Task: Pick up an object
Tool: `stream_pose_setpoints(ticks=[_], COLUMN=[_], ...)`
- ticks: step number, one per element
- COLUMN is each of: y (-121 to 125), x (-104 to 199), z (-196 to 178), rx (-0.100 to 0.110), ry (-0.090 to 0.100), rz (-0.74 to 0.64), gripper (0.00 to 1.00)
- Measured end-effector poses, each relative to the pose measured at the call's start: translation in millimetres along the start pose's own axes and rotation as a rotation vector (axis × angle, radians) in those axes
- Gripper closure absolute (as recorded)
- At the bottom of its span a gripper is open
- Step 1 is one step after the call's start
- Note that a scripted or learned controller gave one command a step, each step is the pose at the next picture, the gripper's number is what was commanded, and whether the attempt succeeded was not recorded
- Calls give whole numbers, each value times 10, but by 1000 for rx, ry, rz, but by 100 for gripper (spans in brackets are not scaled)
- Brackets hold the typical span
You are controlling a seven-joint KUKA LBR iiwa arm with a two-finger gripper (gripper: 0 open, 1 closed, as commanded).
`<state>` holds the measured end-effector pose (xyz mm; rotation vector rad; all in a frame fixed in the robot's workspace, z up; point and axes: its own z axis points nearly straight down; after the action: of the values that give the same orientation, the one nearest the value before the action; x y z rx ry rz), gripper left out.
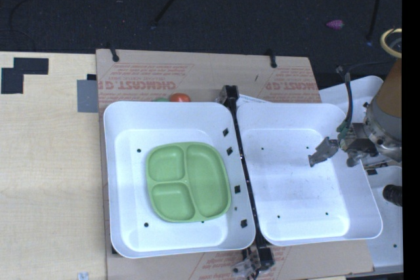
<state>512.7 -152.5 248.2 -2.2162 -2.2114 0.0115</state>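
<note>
Here, camera view, plate: a green divided plate [189,181] lay flat in the left bin [125,121], likely staged there as the thing to pick
Claw: the claw [326,153] hung low over the right bin [295,233], near its right wall; whether it was open or holding anything I cannot tell
Relation: plate well apart from the claw, across the divider between the bins

The arm enters from 3 o'clock, orange band at the frame edge, wrist angled toward 9 o'clock, claw [338,153] low and empty.
</note>
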Motion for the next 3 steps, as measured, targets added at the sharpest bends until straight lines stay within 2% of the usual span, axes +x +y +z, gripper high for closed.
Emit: stream_pose_setpoints(ticks=[1, 2, 3], y=[21, 97, 89], x=[-1, -42, -52], z=[-55, 534, 969], rx=[-11, -5, -5], ry=[-2, 0, 0], rz=[-2, -2, -2], gripper=[0, 0, 0])
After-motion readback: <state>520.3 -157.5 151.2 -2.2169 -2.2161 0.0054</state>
